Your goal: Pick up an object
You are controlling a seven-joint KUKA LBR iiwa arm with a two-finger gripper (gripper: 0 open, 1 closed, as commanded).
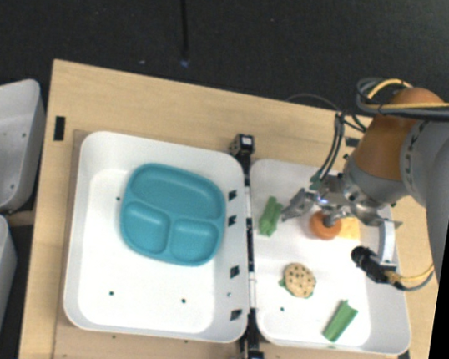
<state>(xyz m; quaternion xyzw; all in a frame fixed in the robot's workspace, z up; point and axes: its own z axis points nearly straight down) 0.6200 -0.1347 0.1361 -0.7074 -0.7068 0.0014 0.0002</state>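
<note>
- Camera view: the grey arm with its orange band reaches in from the right, and its two-finger gripper (331, 210) hangs over the far part of the right white bin (378, 330).
- A small round orange object (325, 227) sits directly under the gripper, on the bin floor; whether it lies between the fingers, and whether the gripper is released or clenched, I cannot tell.
- A flat pale yellow piece (351, 229) touches the orange object on its right.
- A short green block (270, 216), matte and oblong, lies just left of the gripper, near the wall between the bins.
- A round tan cookie with dark specks (299, 280) rests nearer in the same bin, apart from the gripper.
- A second green oblong block (340, 321) lies tilted in the near right part.
- The left white bin (88, 296) holds a smooth teal plastic plate with three compartments (173, 214).
</note>
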